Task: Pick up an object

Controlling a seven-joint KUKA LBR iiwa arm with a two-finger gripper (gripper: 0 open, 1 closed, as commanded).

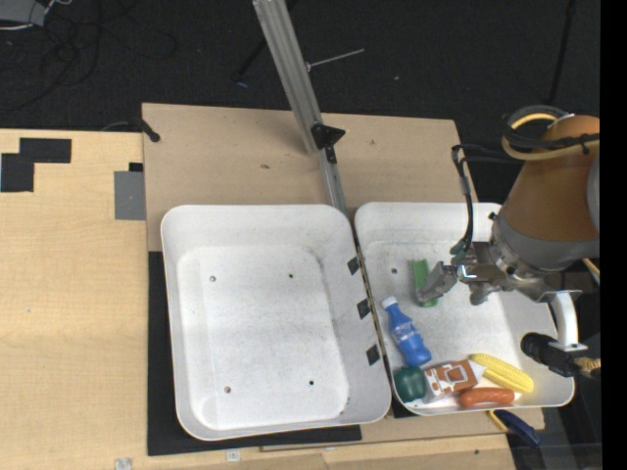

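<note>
The green block [421, 280] is the thing nearest the gripper [438, 284], so it is the likeliest target for the pick. It sits in the right bin [411, 218], in the middle right of the frame, a little above and to the right of the blue bottle [405, 332]. It looks small, flat-sided and darker green along one edge, standing slightly tilted on the bin floor. The grey arm [547, 209] comes in from the right edge, and the jaws sit low, right at the block; one dark finger overlaps its lower right corner. Whether the jaws are apart or clamped on the block I cannot tell, since the fingers and the block run together at this size.

As for progress, the reach looks done and the grasp looks to be in hand, but nothing shows a lift: the block appears to rest on the bin floor. Closing firmly and raising the block clear of the bin are, by my judgement, what is left.

The other things lie well apart from the jaws, along the lower edge of the right bin: a dark green lump [409, 384], an orange and white packet [450, 377], a red sausage [486, 397] and a yellow corn cob [503, 372]. The left bin [255, 225] takes up the middle of the frame on the table [69, 292].
</note>
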